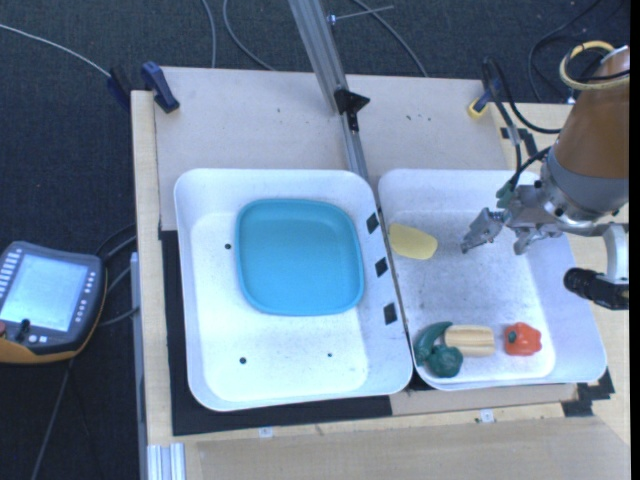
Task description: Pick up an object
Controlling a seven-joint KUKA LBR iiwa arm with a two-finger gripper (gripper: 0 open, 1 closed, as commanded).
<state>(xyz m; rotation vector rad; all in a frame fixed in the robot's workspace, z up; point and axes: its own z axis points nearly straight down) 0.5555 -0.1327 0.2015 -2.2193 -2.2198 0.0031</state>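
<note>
Near edge, right bin (575, 303): I see green vegetable toy (438, 349), tan block (470, 340), red pepper toy (521, 339) | yellow piece (413, 242) mid-bin, shape unclear | gripper (503, 230) fingers spread, holding nothing | arm cut off at right

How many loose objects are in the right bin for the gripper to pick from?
4: a yellow piece near the left wall, and along the front edge a green item, a tan block and a red-orange item. The arm may hide more.

No text, label, brand or number is showing legibly; the handheld pendant's (45, 303) lit screen, lying left of the bins, is reading blank.
</note>
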